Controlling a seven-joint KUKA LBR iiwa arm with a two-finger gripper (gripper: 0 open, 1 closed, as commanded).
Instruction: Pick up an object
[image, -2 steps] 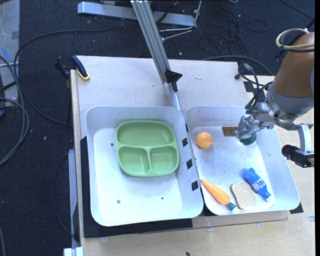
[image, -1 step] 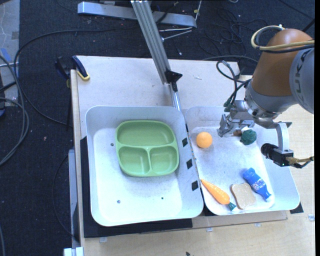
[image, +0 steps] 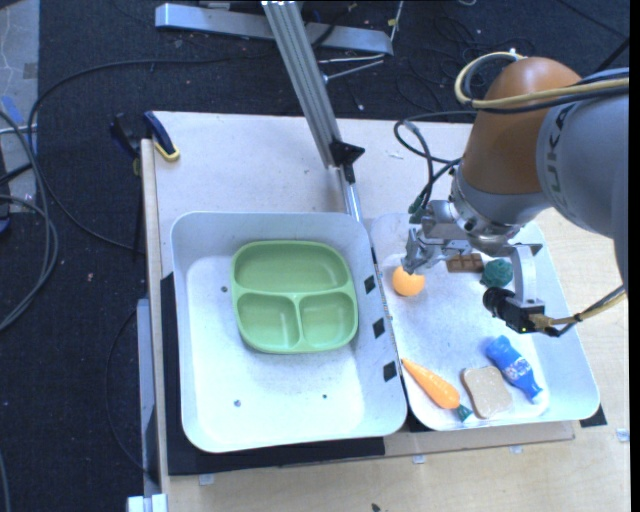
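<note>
Claw (image: 416, 252) hung low in the right bin (image: 575, 375), right over an orange ball (image: 407, 283). Its tip seemed to touch the top of the ball, but I could not tell if it was spread or pressed together. The ball sat on the bin floor near the wall between the two bins.

Just beside the claw, under the arm (image: 540, 140), lay a small brown block (image: 463, 264) and a dark green round thing (image: 496, 270). A black plug with a cable (image: 510, 310) hung from the arm, a little nearer the front.

Nearer the front of the same bin lay a carrot (image: 430, 381), a slice of bread (image: 487, 391) and a blue bottle (image: 513, 365). The bread lay between the carrot and the bottle.

The left bin (image: 200, 400) held a green tray (image: 295, 296) with three parts.

Both bins sat on the tabletop (image: 240, 160). A slanted metal pole (image: 310, 90) rose from between them at the back.
</note>
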